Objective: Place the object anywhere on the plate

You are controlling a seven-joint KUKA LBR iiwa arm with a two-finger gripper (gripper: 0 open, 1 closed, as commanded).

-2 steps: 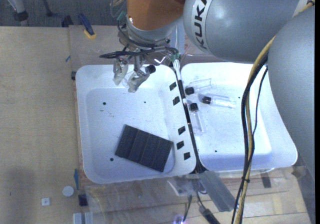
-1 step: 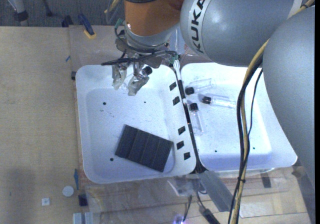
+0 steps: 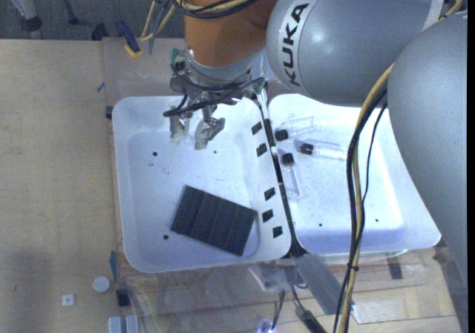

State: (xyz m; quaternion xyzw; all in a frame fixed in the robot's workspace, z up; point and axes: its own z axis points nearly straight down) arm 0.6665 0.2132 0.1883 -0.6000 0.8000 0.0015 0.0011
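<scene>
A dark grey ribbed rectangular plate lies flat in the front part of the left bin. My gripper hangs over the back of the left bin, well behind the plate. Its two pale fingers stand slightly apart, open, with nothing between them. In the right bin lie clear tube-like objects with black caps: one near the middle back, one beside the divider, and one further back.
The raised divider between the bins carries several black marks. The big grey arm covers the back right of the bench. Small loose parts lie on the bench at the front left, outside the bins.
</scene>
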